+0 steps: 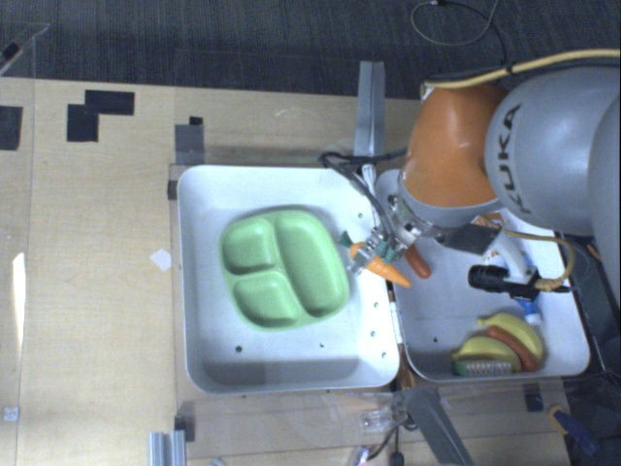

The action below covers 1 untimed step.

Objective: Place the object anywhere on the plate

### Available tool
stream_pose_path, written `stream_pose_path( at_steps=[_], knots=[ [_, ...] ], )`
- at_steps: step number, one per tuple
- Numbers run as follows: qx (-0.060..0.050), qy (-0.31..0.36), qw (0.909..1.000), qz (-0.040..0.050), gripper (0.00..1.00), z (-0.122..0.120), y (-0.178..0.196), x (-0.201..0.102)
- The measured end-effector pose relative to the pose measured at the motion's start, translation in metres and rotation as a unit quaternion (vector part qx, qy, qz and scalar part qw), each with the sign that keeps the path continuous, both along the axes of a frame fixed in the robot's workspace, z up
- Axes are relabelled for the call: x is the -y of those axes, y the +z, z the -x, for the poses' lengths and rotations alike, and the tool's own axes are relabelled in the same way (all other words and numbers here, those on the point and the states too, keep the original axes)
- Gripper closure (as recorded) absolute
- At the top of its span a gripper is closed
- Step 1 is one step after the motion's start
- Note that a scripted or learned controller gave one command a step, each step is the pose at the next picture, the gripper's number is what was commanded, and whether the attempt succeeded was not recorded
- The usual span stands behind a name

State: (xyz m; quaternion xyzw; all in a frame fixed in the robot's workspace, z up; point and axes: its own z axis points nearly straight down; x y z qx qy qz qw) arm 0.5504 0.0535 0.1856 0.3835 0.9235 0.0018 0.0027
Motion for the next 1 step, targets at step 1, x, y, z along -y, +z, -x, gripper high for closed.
stream_pose_path(
  at_steps=[1],
  knots=[
    [0.0,0.0,1.0,-0.0001,0.0,-0.0001,0.0001,0.0002]
  ],
)
